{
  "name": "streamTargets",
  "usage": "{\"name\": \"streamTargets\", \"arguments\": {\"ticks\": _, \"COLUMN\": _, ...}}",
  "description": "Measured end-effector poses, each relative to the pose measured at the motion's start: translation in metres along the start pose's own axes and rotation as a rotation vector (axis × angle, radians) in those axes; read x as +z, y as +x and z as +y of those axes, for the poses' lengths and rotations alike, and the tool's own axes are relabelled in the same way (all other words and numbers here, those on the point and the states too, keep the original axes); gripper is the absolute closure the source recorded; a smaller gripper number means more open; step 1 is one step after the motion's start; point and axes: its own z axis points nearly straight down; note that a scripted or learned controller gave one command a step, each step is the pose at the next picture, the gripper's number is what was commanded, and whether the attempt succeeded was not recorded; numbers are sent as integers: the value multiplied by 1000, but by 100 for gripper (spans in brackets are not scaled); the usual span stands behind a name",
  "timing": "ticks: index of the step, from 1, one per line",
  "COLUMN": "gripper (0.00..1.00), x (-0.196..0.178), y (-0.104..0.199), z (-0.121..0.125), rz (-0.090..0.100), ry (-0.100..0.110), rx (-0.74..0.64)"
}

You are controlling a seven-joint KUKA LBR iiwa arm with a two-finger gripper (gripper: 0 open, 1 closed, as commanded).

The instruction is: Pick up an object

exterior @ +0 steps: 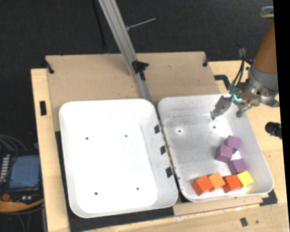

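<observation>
My gripper [229, 108] hangs over the upper right part of the right bin [186, 135], its two grey fingers spread apart with nothing between them. Below it lie the blocks. Two purple blocks [227, 148] sit together at the bin's right side, and a third purple block [237, 165] rests just under them. Along the bin's front edge stand an orange-red block [203, 185], an orange block [217, 180], a red block [232, 183] and a yellow block [245, 179]. The gripper is well above and apart from all of them.
The left bin [113, 155] lies beside the right one, joined by dark clips along the shared edge. A metal pole [122, 37] rises from the bench behind the bins. A teach pendant [18, 176] sits off the bench at far left.
</observation>
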Motion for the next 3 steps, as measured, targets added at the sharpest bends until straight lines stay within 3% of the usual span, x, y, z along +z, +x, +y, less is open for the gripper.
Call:
{"name": "streamTargets", "arguments": {"ticks": 1, "gripper": 0, "x": -3, "y": 0, "z": 1, "rz": -2, "ry": -4, "rx": -2}}
{"name": "streamTargets", "arguments": {"ticks": 3, "gripper": 0, "x": 109, "y": -10, "z": -6, "rz": -3, "ry": 2, "rx": 5}}
